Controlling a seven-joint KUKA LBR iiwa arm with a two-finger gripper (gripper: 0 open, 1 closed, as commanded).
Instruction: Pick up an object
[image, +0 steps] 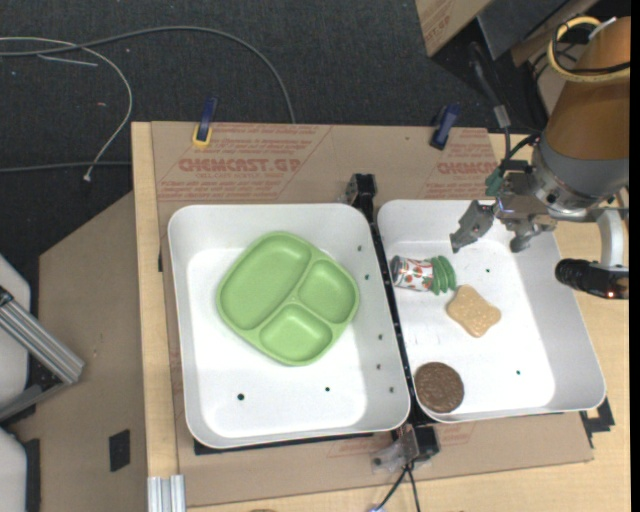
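My gripper (494, 230) hangs with fingers spread, pinching nothing, over the right bin (560, 385). At seven o'clock lies the small can (420, 274), the cracker (473, 312) just beyond, the brown disc (439, 386) farther. At nine o'clock, the green plate (288, 297).

An orange band (592, 95) tops the silver wrist above a grey two-fingered hand (497, 232).
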